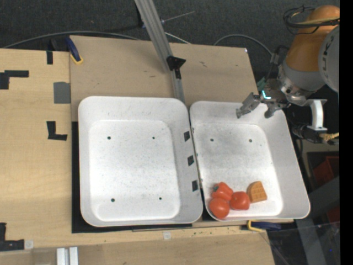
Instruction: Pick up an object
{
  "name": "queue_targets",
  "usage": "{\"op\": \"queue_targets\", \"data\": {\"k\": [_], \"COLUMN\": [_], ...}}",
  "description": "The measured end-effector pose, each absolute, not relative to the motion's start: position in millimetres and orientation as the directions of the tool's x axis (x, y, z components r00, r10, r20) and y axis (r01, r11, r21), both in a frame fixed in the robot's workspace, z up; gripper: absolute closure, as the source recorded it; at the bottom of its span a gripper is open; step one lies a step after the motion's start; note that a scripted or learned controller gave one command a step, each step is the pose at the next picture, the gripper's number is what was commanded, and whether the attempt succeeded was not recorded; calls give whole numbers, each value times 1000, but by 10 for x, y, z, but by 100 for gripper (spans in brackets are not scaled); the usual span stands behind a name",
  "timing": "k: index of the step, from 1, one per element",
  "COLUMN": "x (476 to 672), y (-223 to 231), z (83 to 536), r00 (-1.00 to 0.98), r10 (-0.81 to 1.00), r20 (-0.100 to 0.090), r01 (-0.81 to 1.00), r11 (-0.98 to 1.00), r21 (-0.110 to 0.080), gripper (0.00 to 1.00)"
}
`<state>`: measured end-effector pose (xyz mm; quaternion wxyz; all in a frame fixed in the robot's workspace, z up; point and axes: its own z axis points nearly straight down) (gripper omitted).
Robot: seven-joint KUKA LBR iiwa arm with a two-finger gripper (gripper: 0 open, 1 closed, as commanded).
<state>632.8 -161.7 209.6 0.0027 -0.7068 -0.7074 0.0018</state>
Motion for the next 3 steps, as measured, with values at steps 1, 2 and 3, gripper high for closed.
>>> {"op": "queue_targets", "data": {"k": [1,2,3], "x": [6338,6333,6283], "y": [-1617,-1714,-1768], "z": [2126,1569,942], "r00": [-2,-1,-1], "r10": [1000,1000,1000], "r20": [0,-1,0], "r01": [1000,1000,1000], "r11": [2,1,1], "r21": [-2,-7,-8], "gripper": [0,0,0]}}
